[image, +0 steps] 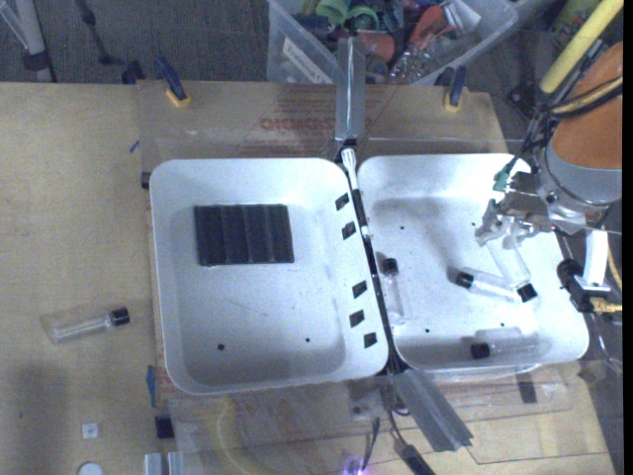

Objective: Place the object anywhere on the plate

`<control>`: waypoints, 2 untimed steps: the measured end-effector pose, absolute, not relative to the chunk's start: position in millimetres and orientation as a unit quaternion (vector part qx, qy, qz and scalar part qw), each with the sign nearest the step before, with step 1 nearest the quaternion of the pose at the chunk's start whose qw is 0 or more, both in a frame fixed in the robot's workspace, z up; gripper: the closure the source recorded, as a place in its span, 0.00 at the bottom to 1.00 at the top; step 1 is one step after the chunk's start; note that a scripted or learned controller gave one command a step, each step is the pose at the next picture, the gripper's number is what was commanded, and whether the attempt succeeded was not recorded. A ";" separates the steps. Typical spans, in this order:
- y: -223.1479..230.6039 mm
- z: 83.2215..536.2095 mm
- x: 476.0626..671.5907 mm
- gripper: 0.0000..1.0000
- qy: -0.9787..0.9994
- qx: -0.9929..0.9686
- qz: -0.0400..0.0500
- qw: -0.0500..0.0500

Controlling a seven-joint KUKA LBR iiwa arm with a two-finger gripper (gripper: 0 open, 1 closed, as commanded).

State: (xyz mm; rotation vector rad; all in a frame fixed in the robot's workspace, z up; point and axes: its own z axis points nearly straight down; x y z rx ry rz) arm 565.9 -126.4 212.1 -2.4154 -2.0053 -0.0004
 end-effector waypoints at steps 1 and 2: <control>-30.4 183.5 575.4 1.00 -0.496 -0.868 0.002 0.002; 53.9 183.6 569.0 1.00 -0.464 -0.886 0.002 0.002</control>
